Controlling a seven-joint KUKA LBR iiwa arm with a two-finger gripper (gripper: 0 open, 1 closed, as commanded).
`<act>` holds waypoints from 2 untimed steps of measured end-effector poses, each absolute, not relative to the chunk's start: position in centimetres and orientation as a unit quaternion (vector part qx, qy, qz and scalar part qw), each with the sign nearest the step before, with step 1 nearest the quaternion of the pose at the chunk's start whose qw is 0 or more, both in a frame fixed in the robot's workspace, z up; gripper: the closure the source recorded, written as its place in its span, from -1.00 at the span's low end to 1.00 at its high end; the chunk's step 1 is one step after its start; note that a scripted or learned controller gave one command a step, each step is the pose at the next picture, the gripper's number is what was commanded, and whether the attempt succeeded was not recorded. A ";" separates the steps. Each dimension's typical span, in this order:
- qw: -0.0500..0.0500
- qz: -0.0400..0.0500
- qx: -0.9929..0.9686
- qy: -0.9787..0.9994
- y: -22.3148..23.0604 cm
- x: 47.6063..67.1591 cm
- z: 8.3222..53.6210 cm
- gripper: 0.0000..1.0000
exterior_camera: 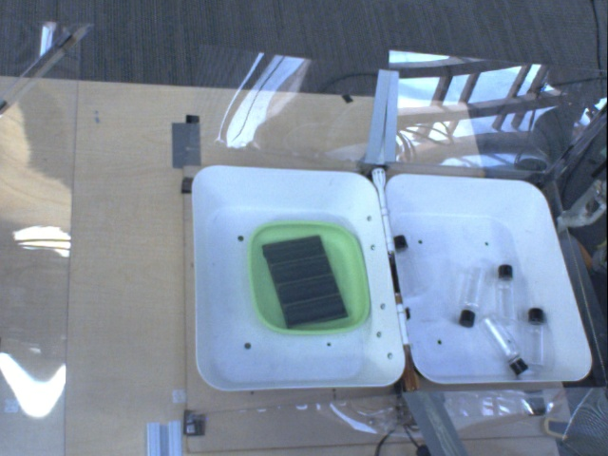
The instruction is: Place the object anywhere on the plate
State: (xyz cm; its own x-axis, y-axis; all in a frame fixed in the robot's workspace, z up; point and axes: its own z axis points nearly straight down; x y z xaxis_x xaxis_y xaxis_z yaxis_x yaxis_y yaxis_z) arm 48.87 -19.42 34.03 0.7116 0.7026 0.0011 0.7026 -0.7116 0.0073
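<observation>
A green square plate lies in the left white bin. A dark grey ribbed rectangular block rests flat on the middle of the plate, turned slightly askew.
The right white bin holds several clear vials with black caps: one, another, a third and one lying flat. A small black piece sits at that bin's left edge. A grey post stands behind the bins.
</observation>
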 end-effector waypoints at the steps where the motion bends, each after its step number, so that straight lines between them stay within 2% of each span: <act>1: 0.002 0.002 0.933 0.360 -19.1 53.6 30.3 -1.00; 2: 0.003 0.004 0.955 0.297 -18.2 48.9 34.9 -1.00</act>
State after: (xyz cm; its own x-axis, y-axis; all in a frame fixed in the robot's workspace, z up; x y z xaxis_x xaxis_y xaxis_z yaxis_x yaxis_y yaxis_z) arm 48.88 -18.21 34.88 0.8235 0.5674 0.0052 0.5673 -0.8235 0.0089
